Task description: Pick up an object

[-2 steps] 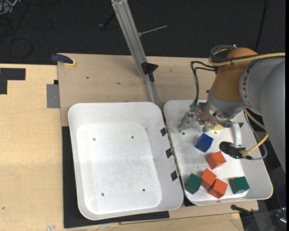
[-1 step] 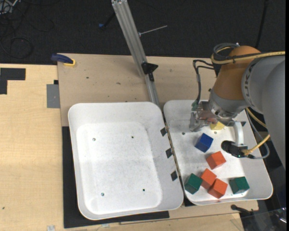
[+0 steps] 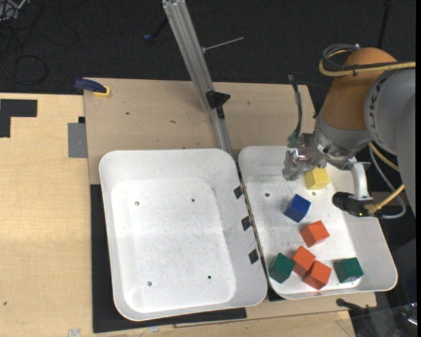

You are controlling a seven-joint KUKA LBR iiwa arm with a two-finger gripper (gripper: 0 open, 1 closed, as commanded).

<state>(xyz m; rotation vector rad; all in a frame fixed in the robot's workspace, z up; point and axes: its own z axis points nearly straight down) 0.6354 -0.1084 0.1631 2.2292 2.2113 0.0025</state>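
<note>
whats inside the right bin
The right bin holds blocks: one yellow beside the gripper, one blue, three orange, two green. The arm covers part of the bin's far right.

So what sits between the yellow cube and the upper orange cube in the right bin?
The blue cube lies between the yellow cube and that orange cube, as the camera view shows.

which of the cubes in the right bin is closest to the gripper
The yellow cube, right beside the gripper near the bin's far end; the blue, orange and green cubes lie farther toward the near end.
</note>
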